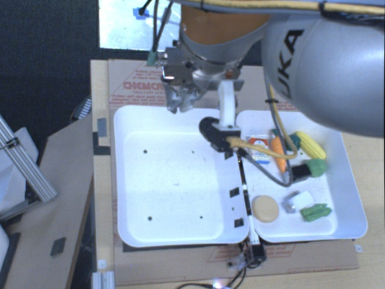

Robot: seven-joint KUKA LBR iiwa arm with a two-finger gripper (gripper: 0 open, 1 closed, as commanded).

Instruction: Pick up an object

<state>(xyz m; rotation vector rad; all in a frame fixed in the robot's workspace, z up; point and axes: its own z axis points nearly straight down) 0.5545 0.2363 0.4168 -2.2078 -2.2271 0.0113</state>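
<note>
There are two white bins side by side on the bench. The left bin (174, 185) sits in the middle of the frame, and the right bin (343, 203) sits at the lower right.

One big grey arm (325, 59) comes in from the top right of the frame. It has an orange band (222, 11) near the top middle. The gripper (180, 98) hangs over the back edge of the left bin, a little above the middle of the frame. I cannot tell if it is open or closed, and I see nothing in it. One yellow cable (264, 151) runs from the arm down over the right bin.

All the things to pick up lie in the right bin. I count one yellow corn cob (310, 144) near the back. There is one orange carrot (277, 148) just left of it. One small white card with red and blue marks (260, 149) lies beside the carrot. One round tan cookie (265, 209) sits near the front, close to the wall between the bins. One green bean pod (316, 211) lies at the front right. One small grey and white block (298, 201) is just beside the pod. One green piece (317, 167) sits in the middle right, touching a black piece (299, 172).
</note>
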